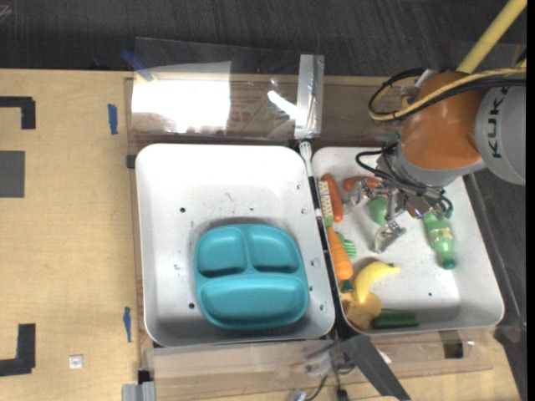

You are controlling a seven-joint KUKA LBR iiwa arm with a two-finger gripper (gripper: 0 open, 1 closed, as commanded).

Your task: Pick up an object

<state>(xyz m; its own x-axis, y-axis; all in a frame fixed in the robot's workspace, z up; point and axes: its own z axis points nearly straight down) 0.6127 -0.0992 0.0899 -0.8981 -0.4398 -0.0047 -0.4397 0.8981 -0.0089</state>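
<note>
Your claw (387, 224) hangs in the right bin (481, 295), grip state unclear; a green bottle (440, 237) sits at 3 o'clock, a banana (370, 277) at 6, a carrot (339, 254) at 8.

**A:** What lies in the right bin (481, 295)?

**B:** Toy food, scattered. A yellow banana (370, 277) curves at the near left; a carrot (340, 256) lies lengthwise along the left wall just above it.

**A:** And nearer the far end?

**B:** An orange-red sausage-like piece (334, 199) lies by the far left wall. A green bottle (440, 239) rests on its side toward the right.

**A:** Anything at the near edge?

**B:** A dark green stick (394, 320), flat against the near wall, just beside the banana.
</note>
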